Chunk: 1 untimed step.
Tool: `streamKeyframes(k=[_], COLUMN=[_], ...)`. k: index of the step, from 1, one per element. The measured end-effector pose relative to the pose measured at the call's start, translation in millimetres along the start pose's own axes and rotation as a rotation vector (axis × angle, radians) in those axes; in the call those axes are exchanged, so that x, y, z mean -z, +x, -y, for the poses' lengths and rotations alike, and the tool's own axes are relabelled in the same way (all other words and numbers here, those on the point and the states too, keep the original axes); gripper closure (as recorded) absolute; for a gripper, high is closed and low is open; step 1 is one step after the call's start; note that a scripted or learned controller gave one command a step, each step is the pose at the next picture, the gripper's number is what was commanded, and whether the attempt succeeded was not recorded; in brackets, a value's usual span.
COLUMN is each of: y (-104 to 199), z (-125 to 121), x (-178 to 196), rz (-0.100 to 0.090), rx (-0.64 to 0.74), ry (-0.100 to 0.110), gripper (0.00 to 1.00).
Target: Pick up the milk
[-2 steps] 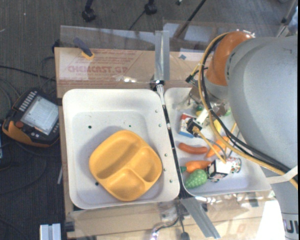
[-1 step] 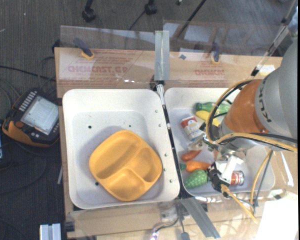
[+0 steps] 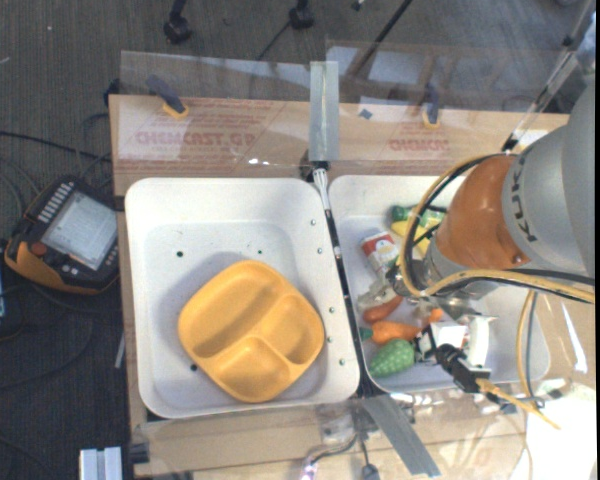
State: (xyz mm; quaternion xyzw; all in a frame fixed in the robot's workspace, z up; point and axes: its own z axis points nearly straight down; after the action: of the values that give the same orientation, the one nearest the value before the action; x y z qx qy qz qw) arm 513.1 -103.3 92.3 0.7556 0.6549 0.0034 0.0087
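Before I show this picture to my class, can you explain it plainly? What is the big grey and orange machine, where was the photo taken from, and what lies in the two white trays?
The photo comes from a camera fixed above a bench, looking down at a slant. The grey machine with the orange band is a robot arm reaching in from the right. The left bin holds a yellow divided plate. The right bin holds small toy foods, among them a carrot and a green piece. The arm hides its hand, so I cannot tell if anything is held, or which item is the milk.
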Motion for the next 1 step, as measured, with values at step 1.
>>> streamKeyframes(k=[1], y=[1.7], z=[-1.8], x=[-0.1], rz=[-0.001], rx=[-0.021], ry=[0.001], gripper=[0.00])
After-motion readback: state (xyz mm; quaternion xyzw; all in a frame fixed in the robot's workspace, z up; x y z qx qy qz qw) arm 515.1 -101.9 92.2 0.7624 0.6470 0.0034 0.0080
